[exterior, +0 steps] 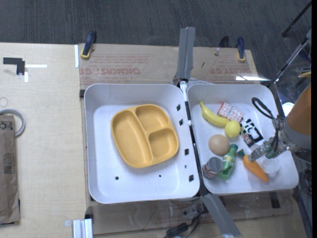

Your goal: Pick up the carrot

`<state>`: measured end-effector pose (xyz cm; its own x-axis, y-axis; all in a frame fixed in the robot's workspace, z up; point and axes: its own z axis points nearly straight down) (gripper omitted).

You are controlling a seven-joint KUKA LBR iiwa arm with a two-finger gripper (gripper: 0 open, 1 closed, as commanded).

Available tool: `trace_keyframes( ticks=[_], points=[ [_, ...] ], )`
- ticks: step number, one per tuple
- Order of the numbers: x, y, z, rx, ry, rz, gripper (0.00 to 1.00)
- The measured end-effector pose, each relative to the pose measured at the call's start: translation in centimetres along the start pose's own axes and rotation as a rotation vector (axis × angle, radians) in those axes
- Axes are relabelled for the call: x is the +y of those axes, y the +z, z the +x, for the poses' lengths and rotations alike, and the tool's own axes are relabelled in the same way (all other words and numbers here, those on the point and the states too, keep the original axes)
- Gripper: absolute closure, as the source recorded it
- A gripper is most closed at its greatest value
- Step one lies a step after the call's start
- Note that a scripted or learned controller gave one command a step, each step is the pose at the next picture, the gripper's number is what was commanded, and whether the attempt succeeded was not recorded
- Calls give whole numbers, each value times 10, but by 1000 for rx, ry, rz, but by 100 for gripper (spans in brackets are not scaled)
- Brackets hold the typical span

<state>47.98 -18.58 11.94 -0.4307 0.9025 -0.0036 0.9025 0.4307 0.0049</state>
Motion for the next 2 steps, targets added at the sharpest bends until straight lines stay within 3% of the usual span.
trace_keyframes(
  ticks=[1,2],
  points=[
    [-1,2,1,3,-1,3,0],
    [0,-8,0,2,2,2,100]
  ],
)
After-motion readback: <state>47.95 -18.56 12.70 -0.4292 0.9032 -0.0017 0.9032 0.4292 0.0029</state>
